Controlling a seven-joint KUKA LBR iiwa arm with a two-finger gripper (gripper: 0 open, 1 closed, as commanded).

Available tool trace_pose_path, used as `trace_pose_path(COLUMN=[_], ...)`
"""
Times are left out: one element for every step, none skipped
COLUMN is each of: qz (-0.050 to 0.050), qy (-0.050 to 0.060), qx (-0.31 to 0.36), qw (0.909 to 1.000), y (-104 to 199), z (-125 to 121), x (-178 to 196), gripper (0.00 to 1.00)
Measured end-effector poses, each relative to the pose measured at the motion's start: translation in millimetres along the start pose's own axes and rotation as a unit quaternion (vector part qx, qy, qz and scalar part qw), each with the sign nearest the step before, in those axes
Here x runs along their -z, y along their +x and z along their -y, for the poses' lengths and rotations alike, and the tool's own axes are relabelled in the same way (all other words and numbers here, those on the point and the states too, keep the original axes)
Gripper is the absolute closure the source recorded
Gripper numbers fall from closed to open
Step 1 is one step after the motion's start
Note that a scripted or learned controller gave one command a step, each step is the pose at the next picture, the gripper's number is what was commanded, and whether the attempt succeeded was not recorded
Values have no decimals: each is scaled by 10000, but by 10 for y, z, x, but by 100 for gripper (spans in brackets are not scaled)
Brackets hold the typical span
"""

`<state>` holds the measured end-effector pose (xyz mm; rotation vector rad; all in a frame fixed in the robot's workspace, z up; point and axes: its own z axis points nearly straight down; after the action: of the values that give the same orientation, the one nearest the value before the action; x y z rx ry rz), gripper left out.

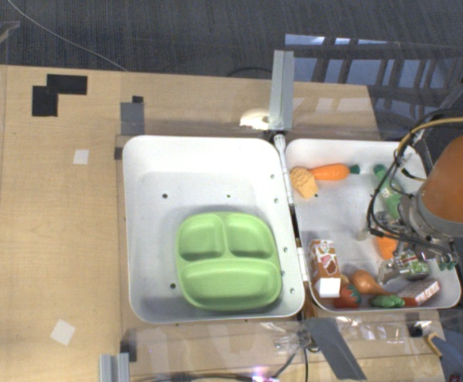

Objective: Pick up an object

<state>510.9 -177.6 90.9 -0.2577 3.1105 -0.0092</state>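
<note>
- Grey arm with orange band (458,185) over right white bin (351,213).
- Pincer (410,267) low among small toy foods; grip state: cannot tell.
- Advice: centre on one piece, then lift straight.

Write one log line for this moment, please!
arm: over right bin | hand: low, near front | carrot: back of bin | tray: left bin

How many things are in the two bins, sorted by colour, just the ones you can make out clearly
Green: 2, the divided plate and a green piece
Orange: 2, the carrot and an orange piece
Tan: 1, the bun-like item
Brown and white: 1, the small carton
Total: 6
</note>
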Motion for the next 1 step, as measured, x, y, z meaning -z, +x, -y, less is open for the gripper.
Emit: trace_pose_path(qz=[89], qy=[32], qx=[31], qw=[10000], y=[-63], z=[2], x=[147], gripper=[100])
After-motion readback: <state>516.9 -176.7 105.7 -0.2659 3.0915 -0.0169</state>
